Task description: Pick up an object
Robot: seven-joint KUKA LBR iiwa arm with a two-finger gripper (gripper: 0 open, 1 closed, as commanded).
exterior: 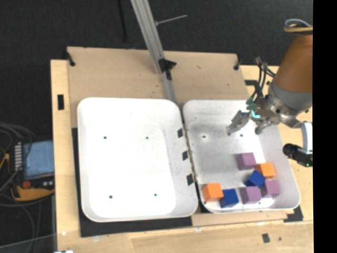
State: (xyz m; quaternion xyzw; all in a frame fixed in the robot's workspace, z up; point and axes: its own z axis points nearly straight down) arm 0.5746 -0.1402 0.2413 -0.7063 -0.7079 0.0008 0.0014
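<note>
Seen from above at a slant, a tan wooden counter (105, 78) carries two shallow white bins side by side. The left bin (131, 157) is plain white with a few small dark dots. The right bin (210, 141) holds seven small blocks gathered toward its near right corner: an orange cube (212, 191) beside a blue cube (229, 198) along the near wall, then a purple cube (250, 194), a second purple cube (271, 187), a blue cube (256, 178), an orange cube (266, 169) and a purple cube (246, 160) farthest back. The grey arm (295, 83) enters from the right. Its jaws (247, 122) hang over the far part of the right bin, spread apart with nothing between them, well apart from the blocks.
</note>
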